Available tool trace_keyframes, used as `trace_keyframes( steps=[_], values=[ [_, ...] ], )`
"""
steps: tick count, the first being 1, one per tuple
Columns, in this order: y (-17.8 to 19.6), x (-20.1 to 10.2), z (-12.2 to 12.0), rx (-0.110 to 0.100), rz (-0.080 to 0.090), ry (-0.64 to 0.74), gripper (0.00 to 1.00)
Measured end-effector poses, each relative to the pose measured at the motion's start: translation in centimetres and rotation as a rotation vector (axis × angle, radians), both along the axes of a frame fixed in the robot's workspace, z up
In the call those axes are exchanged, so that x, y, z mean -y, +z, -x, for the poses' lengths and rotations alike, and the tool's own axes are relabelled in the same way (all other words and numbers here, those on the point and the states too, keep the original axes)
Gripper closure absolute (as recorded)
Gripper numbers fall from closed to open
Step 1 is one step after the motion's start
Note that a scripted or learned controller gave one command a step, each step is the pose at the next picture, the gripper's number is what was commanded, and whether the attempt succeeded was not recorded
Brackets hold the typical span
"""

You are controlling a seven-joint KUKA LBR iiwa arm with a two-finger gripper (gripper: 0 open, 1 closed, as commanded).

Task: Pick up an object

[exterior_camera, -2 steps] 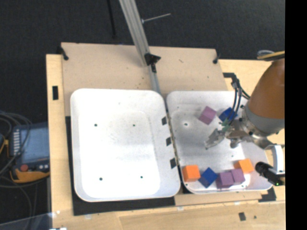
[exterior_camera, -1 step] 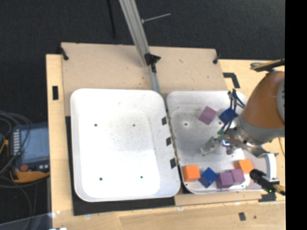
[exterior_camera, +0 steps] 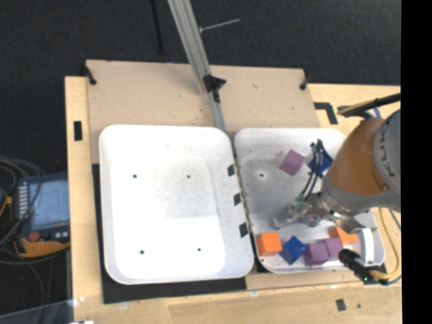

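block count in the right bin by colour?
Purple foam blocks: 2, one at the back, one at the front
Orange foam blocks: 2, one at front left, one partly hidden under the arm
Blue foam block: 1
Total: 5 visible; the arm may hide more.

Even, bright overhead light whitens both bins (slightly soft focus throughout), with faint shadows.

The arm (exterior_camera: 361,164) reaches in from the right, its hand (exterior_camera: 291,216) hanging low.
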State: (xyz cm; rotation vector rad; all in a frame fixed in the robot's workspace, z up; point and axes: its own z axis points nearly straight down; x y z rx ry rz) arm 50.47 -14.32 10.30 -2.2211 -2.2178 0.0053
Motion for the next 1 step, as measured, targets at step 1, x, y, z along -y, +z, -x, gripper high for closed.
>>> trace_keyframes(
  steps=[1],
  values=[
    [1.38,0.04,-0.25,0.009,0.0,-0.008,1.0]
  ],
)
